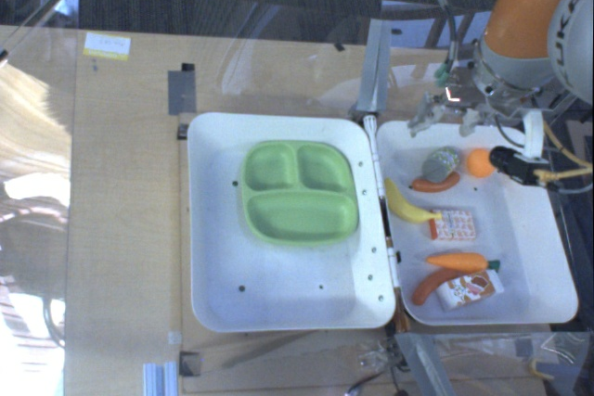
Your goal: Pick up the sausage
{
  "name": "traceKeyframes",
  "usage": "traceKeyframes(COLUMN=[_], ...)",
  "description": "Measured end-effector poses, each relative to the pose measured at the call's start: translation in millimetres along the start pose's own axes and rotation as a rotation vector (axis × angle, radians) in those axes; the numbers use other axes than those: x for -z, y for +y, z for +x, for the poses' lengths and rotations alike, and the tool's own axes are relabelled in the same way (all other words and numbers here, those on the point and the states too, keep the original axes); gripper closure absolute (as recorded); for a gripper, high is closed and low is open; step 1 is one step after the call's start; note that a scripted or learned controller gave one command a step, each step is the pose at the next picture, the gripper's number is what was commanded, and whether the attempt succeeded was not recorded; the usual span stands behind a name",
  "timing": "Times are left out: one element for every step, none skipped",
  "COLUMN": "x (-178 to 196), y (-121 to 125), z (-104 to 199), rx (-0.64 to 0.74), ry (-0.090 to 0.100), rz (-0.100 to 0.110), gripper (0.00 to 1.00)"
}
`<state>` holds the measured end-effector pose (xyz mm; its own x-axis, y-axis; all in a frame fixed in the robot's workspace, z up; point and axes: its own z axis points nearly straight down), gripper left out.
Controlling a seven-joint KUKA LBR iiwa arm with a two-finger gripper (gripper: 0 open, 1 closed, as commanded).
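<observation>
Sausage (425, 288) lies in the right bin (548, 292), just below the carrot (456, 261) and touching the small carton (470, 289). Tool (445, 111) hangs over the bin's far rim, well away from the sausage; its state cannot be told. Risk: crowding could make the tool nudge the carton or catch the carrot instead.

Two shallow white bins side by side: left bin (213, 292) in the middle of the frame, right bin (548, 283) at the lower right.

One green divided plate (299, 192), with three compartments, in the left bin.

In the right bin, counted by kind:
- one banana (408, 204)
- one orange ball-like fruit (479, 162)
- one grey-green round item (441, 164)
- one carrot (455, 261)
- two reddish sausage-like pieces: one (436, 185) upper, one (423, 289) lower
- two small printed packets (453, 224) (470, 288)
</observation>
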<state>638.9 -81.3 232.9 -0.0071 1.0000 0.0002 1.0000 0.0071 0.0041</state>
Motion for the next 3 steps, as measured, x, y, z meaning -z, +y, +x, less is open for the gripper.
traceKeyframes(x=[-146, -145, -132], y=[-8, -49, -46], z=[-23, -47, -46], rx=[0.061, 0.145, 0.148], ry=[-0.001, -0.003, -0.006], rz=[-0.004, -0.005, -0.015], gripper=[0.00, 0.00, 1.00])
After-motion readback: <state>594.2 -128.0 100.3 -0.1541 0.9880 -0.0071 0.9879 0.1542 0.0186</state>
